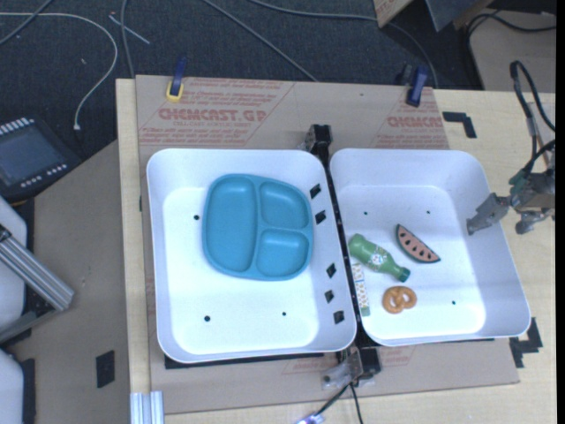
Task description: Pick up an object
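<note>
Gripper work has not begun on any object: it sits at the right rim of the right bin, above the wall rather than over the toys, and its fingers are too small and blurred to tell whether they are spread or closed. Nothing is seen between them.

Three candidates lie in that bin's lower left part. Nearest the gripper is the watermelon slice, flat on the floor with clear space round it, probably the easiest to reach. Just left lies the green bottle on its side, slanting toward the dividing wall. Below it rests the pretzel, close to the bottle's cap end.

Across the divider, the left bin holds a blue sectioned plate. Both bins rest on the tabletop.
</note>
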`<act>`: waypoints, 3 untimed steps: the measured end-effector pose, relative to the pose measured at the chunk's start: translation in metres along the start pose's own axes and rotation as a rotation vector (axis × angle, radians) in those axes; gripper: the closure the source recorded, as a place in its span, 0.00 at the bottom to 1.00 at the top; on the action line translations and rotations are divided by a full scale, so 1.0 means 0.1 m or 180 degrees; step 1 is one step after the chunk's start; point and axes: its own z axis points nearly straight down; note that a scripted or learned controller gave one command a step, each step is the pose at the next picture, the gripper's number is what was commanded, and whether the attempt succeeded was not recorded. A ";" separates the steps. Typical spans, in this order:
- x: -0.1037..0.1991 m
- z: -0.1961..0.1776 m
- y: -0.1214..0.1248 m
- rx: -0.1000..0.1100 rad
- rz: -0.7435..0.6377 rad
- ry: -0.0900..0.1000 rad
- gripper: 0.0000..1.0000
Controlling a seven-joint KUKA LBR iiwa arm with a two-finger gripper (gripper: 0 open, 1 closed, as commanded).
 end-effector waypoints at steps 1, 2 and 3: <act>0.01 -0.06 0.03 -0.0039 -0.0012 -0.0011 0.00; 0.09 0.53 0.01 -0.0022 -0.0012 -0.0002 0.00; -0.01 1.05 0.01 -0.0024 -0.0010 -0.0004 0.00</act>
